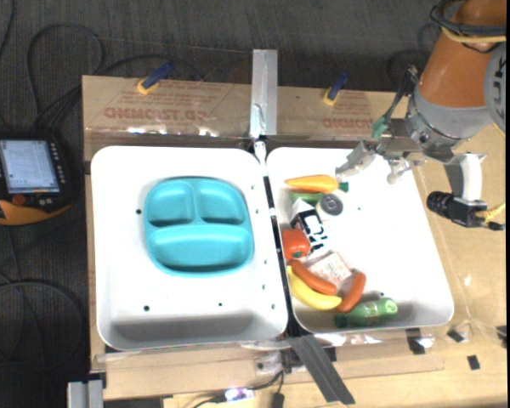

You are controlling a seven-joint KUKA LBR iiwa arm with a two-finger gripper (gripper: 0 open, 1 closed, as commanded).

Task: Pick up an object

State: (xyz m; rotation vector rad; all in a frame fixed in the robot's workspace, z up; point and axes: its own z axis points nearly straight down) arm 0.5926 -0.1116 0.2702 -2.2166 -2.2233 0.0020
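Observation:
My gripper [373, 168] hangs over the back of the right bin [425, 253], open, with nothing between its fingers. Just left of it lies an orange carrot [311, 182] with a green tip, apart from the fingers. Below the carrot are a dark round cap [330, 203] and a black-and-white packet [311, 226]. Toward the front left of that bin are a red-orange piece [294, 243], a white packet with red print [330, 268], a yellow banana [309, 293], an orange sausage [352, 289] and a green vegetable [371, 310].
The left bin [119, 296] holds a blue divided plate [198, 225]. A metal divider [264, 92] runs between the bins at the back. A handheld control pad [24, 170] lies left of the bench. The right half of the right bin is bare white floor.

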